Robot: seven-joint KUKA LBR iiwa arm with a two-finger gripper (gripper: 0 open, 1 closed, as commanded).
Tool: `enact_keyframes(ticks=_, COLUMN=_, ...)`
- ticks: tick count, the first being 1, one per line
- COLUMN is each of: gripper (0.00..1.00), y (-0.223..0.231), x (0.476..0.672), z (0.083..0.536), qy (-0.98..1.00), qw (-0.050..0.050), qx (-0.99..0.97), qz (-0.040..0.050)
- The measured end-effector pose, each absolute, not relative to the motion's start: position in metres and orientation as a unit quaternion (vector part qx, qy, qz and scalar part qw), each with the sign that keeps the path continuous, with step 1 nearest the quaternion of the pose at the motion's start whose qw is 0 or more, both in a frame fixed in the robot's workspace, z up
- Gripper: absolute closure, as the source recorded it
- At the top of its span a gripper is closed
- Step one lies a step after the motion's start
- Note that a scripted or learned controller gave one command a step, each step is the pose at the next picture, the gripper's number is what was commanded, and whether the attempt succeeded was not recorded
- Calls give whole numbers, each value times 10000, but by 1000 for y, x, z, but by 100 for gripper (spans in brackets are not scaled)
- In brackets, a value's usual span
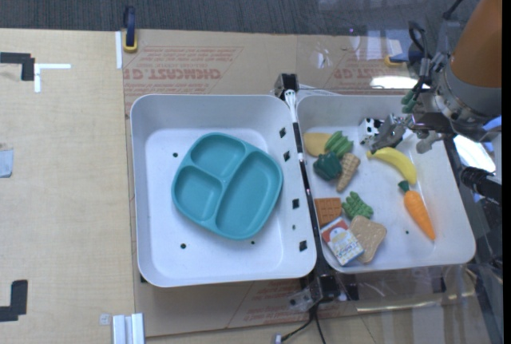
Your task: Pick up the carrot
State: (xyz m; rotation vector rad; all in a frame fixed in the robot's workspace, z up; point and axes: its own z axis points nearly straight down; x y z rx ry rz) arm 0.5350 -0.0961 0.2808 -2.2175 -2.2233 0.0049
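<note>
Table [64, 199]: two shallow white bins are carried side by side, with cardboard sheeting under them.
Left bin [152, 255]: a teal sectioned plate [227, 185] is held in it, lying flat near the middle.
Right bin [455, 255]: a crowd of toy foods is held in it, most of it towards the divider.
Arm [479, 39]: it is seen entering from the right, its orange band high above the far right corner of the right bin.
End effector [391, 131]: it is placed low over the upper part of the right bin, just beside the stalk end of the banana; whether it is apart or together cannot be told, and nothing can be seen held in it.
Banana [397, 161]: it is laid slantwise, between the end effector and the carrot.
Carrot [418, 211]: it is laid flat near the right wall of the right bin, green top towards the banana, orange tip pointing to the near right corner, apart from the end effector.
Risk: the banana may be grasped instead, since it is nearer; the tapered carrot may be squeezed out of a closing grip; the bin wall may be struck, the carrot being close beside it.
</note>
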Motion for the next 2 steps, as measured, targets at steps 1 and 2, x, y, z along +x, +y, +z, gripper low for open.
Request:
enact_keyframes(ticks=1, gripper=0, y=-150, x=519, z=145, qy=-7591, qw=13, qx=-6509, qz=9)
enact_keyframes(ticks=2, gripper=0, y=-216, x=521, z=92, qy=-8339, qw=5, qx=-5519, qz=3)
